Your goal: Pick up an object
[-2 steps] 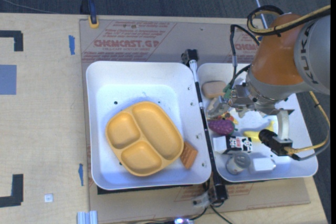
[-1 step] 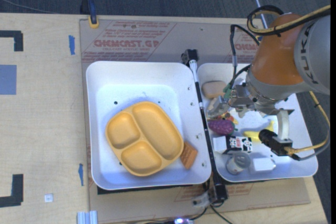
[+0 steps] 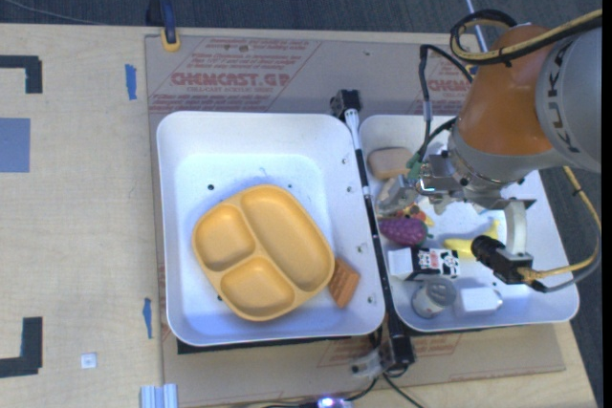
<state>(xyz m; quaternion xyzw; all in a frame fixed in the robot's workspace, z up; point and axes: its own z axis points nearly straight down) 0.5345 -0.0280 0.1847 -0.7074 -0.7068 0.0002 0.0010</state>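
Observation:
My gripper (image 3: 427, 185) hangs low over the right bin (image 3: 555, 301), near its left wall, with the grey and orange wrist covering much of the bin. Directly below and left of it lies a purple bunch of grapes (image 3: 403, 228). A tan, rounded piece (image 3: 386, 160) rests at the bin's far left corner. A yellow item (image 3: 467, 246) lies partly hidden under the wrist. Nearer the front are a black and white card (image 3: 435, 261), a silver round can (image 3: 432, 297) and a white block (image 3: 478, 301).
The left bin (image 3: 191, 158) holds a yellow three-part plate (image 3: 264, 249) with a small brown wafer (image 3: 343, 282) leaning at its right edge. A black clamp (image 3: 345, 102) sits where the two bins meet at the back.

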